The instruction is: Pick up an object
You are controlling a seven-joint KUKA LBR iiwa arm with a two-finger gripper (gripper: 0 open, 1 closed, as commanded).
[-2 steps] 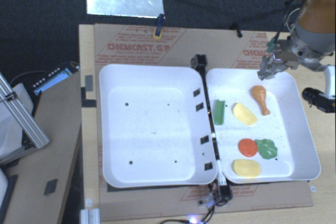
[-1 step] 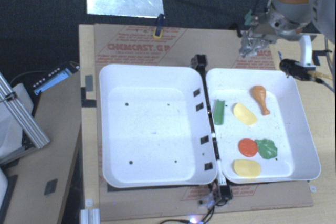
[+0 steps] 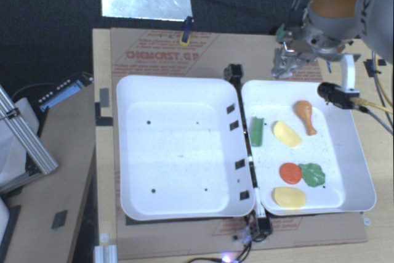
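Nearest me, a yellow toy sits lower right, pale and rounded. My gripper hangs upper right above the right bin; can't tell its opening.

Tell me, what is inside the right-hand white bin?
The right bin holds a green stick, a yellow piece, a drumstick, a red tomato touching a green leafy piece, and another yellow piece. Nothing covers them.
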